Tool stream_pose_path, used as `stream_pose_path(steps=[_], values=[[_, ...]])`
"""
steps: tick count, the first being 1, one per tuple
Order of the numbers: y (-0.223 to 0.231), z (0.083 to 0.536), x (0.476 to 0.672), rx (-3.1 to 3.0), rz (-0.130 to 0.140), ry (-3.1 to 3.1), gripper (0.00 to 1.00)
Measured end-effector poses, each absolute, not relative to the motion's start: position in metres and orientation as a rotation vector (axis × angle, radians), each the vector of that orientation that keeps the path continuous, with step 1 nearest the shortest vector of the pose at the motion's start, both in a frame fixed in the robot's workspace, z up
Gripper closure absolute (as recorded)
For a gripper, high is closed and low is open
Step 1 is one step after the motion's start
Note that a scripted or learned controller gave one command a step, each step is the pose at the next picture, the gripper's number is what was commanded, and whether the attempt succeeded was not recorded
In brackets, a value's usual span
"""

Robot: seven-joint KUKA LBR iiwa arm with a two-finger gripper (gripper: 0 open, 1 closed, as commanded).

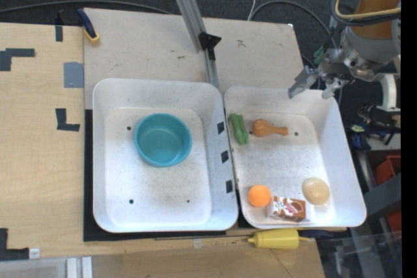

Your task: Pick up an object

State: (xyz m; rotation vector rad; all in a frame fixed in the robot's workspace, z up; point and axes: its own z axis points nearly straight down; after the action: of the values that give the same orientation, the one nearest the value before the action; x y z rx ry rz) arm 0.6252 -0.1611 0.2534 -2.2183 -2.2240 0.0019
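My gripper [311, 89] hangs over the far right corner of the right bin [342, 140], its two fingers spread apart with nothing between them. Below it in that bin lie a green pickle-like piece [239, 128] by the left wall and a tan drumstick-shaped toy [268, 129] beside it. Near the front wall sit an orange ball [259, 196], a red-and-white packet [288, 208] and a beige egg-like object [316, 191]. A teal bowl [163, 139] stands in the left bin [104, 159].
A yellow mustard bottle [280, 239] lies on the bench just outside the right bin's front wall. A grey metal pole [189, 0] slants down to the divide between the bins. Cables run behind the bins.
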Motion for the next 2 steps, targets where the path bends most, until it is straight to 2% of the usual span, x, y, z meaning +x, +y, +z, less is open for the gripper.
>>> stream_pose_path(steps=[1,2], values=[[-0.161,0.253,0.625,-2.218,0.003,-2.224,0.0],[-0.158,0.209,0.626,-2.216,0.007,-2.222,0.0]])
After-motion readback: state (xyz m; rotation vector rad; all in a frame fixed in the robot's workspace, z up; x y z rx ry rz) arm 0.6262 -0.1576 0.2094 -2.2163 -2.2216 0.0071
